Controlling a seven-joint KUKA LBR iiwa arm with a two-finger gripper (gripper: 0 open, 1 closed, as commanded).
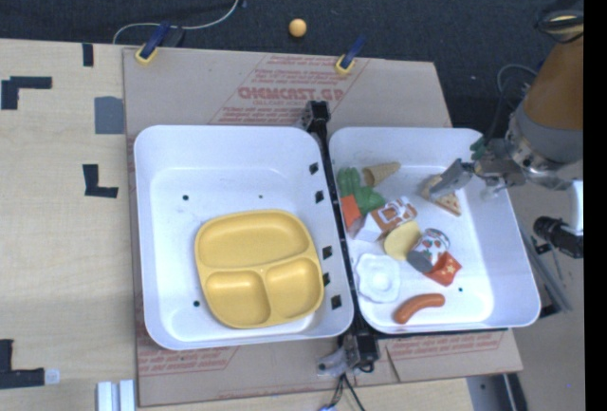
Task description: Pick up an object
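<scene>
Claw (448, 182): grey, two-fingered, reaching in from the right over the upper right part of the right bin (503, 238). It sits low above the bin floor, directly over a pizza slice (450, 203), a small tan wedge. Whether the fingers are spread or closed cannot be told, nor whether they touch the wedge; nothing is visibly gripped.

Right bin, contents:
- ice-cream cone (381, 174), tan, near the upper left, lying flat
- green vegetable piece (351, 181), beside the cone, against the divider
- orange carrot piece (349, 208), just below the green piece
- brown and white packet (394, 213), centre
- yellow wedge (401, 239), just below the packet
- red and grey item (436, 257), right of the yellow wedge, touching it
- white fried egg (377, 279), lower left
- sausage (418, 307), reddish, near the bottom wall

Left bin (171, 162): holds one yellow divided tray (258, 265), three compartments, lying flat toward the lower right.

Counter (57, 238): light wood with black tape marks; both bins rest on a cardboard sheet (275, 91). Small orange ball (298, 27) on the dark floor beyond
</scene>
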